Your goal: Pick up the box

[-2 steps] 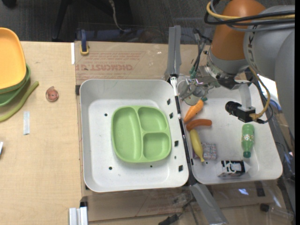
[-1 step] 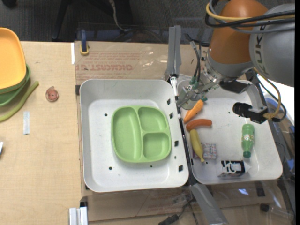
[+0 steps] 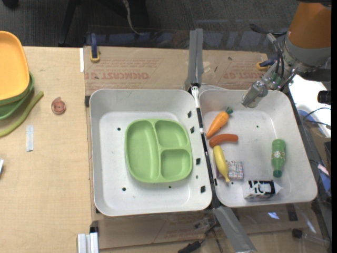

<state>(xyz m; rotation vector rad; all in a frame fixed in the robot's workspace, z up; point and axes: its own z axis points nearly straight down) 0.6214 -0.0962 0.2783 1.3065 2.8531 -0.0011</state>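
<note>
A small white box with black print (image 3: 260, 189) lies near the front edge of the right bin (image 3: 300, 141). Another small box with a pinkish pattern (image 3: 235, 169) sits beside the banana (image 3: 221, 164). My gripper (image 3: 253, 97) hangs over the right bin's back rim, far from both boxes, with nothing visible in it. The fingers look like one grey block from this angle.
The right bin also holds a carrot (image 3: 218, 122), a red sausage (image 3: 223, 139) and a green bottle (image 3: 278, 156). A green divided plate (image 3: 158, 151) lies in the left bin (image 3: 105, 141). Orange and green plates (image 3: 11, 73) rest at the bench's far left.
</note>
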